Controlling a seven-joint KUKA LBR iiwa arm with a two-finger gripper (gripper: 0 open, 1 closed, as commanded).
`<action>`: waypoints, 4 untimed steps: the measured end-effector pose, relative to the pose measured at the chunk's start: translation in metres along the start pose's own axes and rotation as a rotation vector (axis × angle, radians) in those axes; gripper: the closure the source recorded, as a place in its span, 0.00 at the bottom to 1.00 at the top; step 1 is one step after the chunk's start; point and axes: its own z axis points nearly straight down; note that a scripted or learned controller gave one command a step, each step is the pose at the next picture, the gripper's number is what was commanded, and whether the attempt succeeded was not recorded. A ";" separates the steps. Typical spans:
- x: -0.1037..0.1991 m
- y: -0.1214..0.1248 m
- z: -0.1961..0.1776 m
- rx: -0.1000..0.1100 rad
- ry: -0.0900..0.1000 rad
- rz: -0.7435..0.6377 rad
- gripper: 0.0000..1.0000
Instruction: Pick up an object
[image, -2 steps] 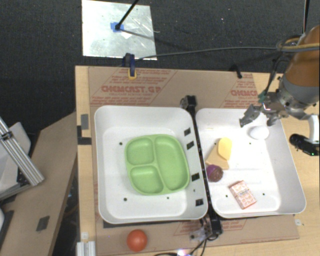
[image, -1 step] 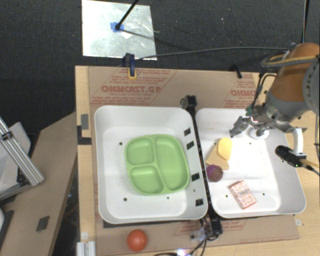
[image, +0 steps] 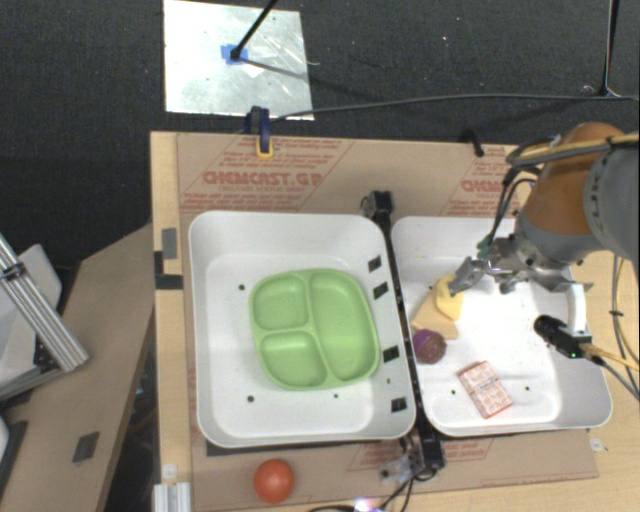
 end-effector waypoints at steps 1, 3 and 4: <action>-0.001 0.005 0.022 -0.018 -0.003 0.001 0.00; -0.004 0.012 -0.053 -0.013 -0.003 -0.003 1.00; -0.005 0.013 -0.119 -0.013 -0.003 -0.003 1.00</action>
